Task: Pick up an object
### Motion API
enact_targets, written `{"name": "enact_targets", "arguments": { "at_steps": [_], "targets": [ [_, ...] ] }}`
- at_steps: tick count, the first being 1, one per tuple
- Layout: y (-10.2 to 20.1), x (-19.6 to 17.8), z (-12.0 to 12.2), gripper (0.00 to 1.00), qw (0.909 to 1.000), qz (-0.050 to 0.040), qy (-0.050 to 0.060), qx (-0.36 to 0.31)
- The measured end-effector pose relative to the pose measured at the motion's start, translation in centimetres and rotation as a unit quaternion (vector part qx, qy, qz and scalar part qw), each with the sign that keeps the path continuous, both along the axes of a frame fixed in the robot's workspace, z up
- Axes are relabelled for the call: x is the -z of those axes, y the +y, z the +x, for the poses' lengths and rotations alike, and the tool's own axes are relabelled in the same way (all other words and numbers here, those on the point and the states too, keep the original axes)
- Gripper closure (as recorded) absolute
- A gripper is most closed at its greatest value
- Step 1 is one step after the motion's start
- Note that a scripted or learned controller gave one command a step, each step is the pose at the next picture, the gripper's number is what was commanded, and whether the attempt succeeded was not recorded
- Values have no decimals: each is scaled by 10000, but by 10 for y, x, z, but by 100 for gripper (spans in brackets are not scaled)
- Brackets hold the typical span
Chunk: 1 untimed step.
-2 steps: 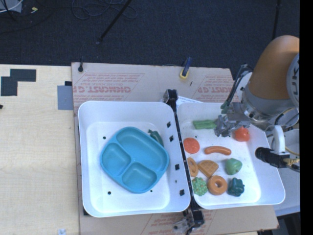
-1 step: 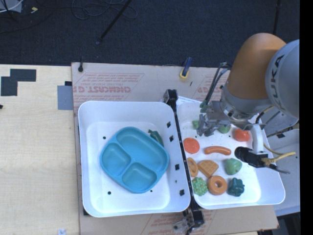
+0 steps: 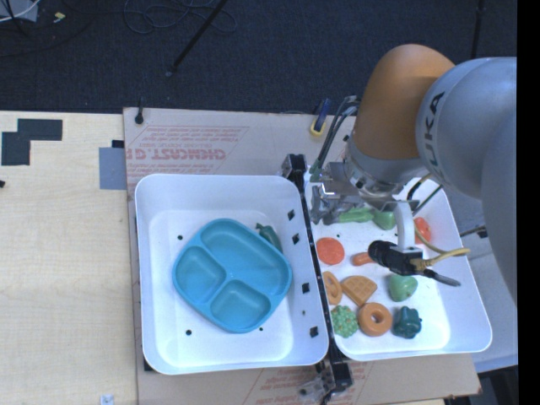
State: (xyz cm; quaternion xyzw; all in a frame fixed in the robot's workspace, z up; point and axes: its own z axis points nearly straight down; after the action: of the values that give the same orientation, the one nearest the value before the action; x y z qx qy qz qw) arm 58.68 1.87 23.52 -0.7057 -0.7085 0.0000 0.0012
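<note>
Gripper [image 3: 323, 204] by a long green piece [image 3: 358, 216], maybe a bean, far-left in right bin [image 3: 462, 310]; grip unreadable. Also there: donut [image 3: 374, 318], waffle [image 3: 358, 289]. Left bin [image 3: 156, 202]: blue plate [image 3: 232, 272].

Even, bright overhead light — soft shadows, slight overall blur, dark upper background.

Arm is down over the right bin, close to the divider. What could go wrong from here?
1. The pincer hangs right beside the wall between the bins; a descent here could strike it.
2. The nearest item, a red disc, lies flat and may slip out of a grab.
3. The waffle, doughnut and green floret sit crowded together, so a grab there could knock neighbours.
</note>
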Motion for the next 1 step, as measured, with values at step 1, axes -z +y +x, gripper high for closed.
{"name": "enact_targets", "arguments": {
  "at_steps": [1],
  "targets": [
    [44, 15, 8, 100, 10000, -6, 4, 10]
  ]
}}
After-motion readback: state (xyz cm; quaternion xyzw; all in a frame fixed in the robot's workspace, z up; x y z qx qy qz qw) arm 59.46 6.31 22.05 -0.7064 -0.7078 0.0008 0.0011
